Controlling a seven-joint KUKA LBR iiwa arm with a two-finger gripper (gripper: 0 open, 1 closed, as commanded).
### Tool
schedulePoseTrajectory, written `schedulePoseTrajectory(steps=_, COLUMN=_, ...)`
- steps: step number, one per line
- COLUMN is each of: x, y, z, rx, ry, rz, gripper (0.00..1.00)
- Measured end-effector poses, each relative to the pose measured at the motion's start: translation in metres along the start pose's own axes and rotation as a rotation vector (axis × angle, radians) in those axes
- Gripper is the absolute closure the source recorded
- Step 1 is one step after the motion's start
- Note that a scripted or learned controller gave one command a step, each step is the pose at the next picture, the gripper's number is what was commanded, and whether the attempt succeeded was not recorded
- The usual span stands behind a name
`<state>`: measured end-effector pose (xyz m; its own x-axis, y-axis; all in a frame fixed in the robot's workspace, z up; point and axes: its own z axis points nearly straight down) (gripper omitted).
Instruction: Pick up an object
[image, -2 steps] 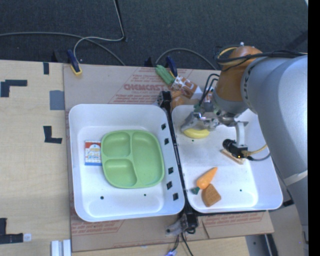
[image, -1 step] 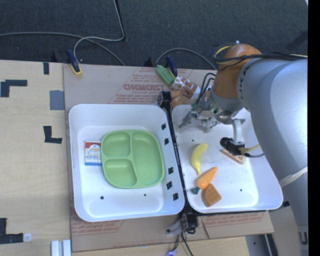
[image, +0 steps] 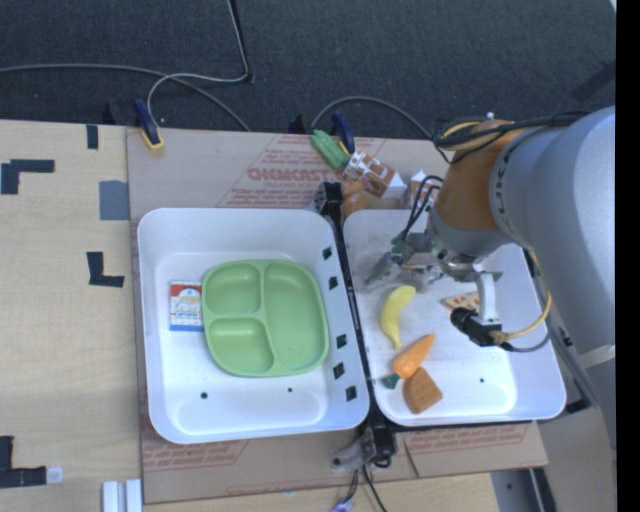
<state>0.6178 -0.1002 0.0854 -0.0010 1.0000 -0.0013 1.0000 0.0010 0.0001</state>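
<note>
In the right bin (image: 520, 400) lie a yellow banana (image: 396, 313), an orange carrot (image: 413, 354), an orange-brown wedge (image: 423, 391) and a small striped piece (image: 462, 300). My gripper (image: 403, 271) hangs over the bin's upper left part, just above the banana's top end. Its grey fingers (image: 378, 273) are spread apart and nothing sits between them. The arm's grey and orange wrist (image: 480, 200) covers the bin's upper right corner.
The left bin (image: 160, 380) holds a green divided plate (image: 265, 318) and a small printed box (image: 185, 306) at its left side. Behind the bins lie a green clamp (image: 330, 148) and a brown snack packet (image: 371, 178). Black clips line the rim between the bins (image: 346, 330).
</note>
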Motion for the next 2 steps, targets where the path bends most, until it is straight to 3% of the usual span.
schedulePoseTrajectory(steps=1, x=-0.0005, y=-0.0319, z=-0.0005, rx=-0.002, ry=0.000, rz=0.000, gripper=0.00)
schedulePoseTrajectory(steps=2, x=-0.0006, y=-0.0316, z=-0.0101, rx=-0.003, ry=-0.001, rz=0.000, gripper=1.00)
